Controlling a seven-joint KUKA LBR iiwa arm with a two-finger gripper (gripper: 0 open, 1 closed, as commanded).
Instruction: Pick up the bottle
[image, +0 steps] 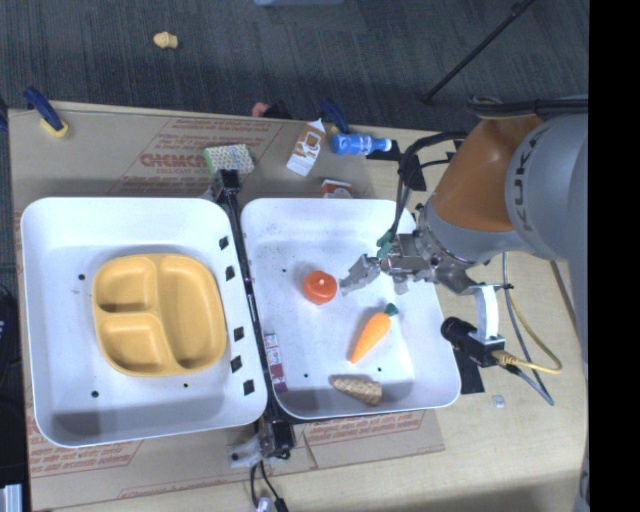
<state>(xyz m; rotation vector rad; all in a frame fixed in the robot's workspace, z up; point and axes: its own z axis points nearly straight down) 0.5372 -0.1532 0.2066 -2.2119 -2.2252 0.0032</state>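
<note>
the arm (500, 190) reaches leftward, its pincer (356, 274) low with fingers spread apart.

Glossy white plastic bins (60, 225); matt yellow plastic tray (160, 312); printed cardboard sheet (170, 150).

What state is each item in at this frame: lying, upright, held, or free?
Tool: over the right bin, holding nothing.
Blue bottle: lying on its side behind the bins, free.
Carrot: lying in the right bin, free.
Small orange-red piece: resting in the right bin, free.
Brown piece: lying by the right bin's front wall.
Yellow divided plate: flat in the left bin.
</note>
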